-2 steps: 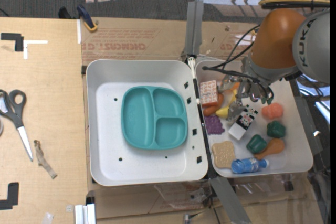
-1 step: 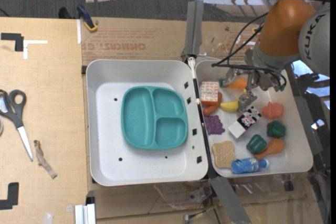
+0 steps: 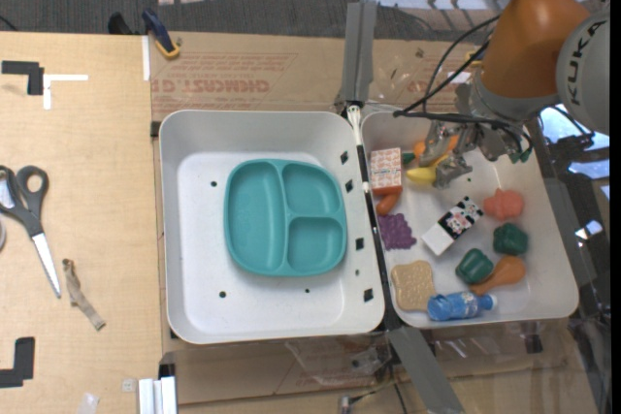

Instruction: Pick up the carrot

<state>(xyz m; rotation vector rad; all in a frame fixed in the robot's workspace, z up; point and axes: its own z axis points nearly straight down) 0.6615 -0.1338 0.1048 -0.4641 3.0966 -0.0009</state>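
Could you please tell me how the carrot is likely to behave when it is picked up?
The carrot looks like a smooth, glossy toy, so it is probably stiff, light and a little slippery. Its rounded, tapered body may roll or pivot if pushed. It lies close to the bottle, which might get nudged too.

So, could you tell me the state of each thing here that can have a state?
gripper: low in the right bin, over the yellow toy; grip unclear
carrot: lying flat in the right bin, apart from the gripper
blue bottle: lying on its side
milk carton: tipped over, lying flat
teal plate: right way up in the left bin
scissors: closed, on the bench
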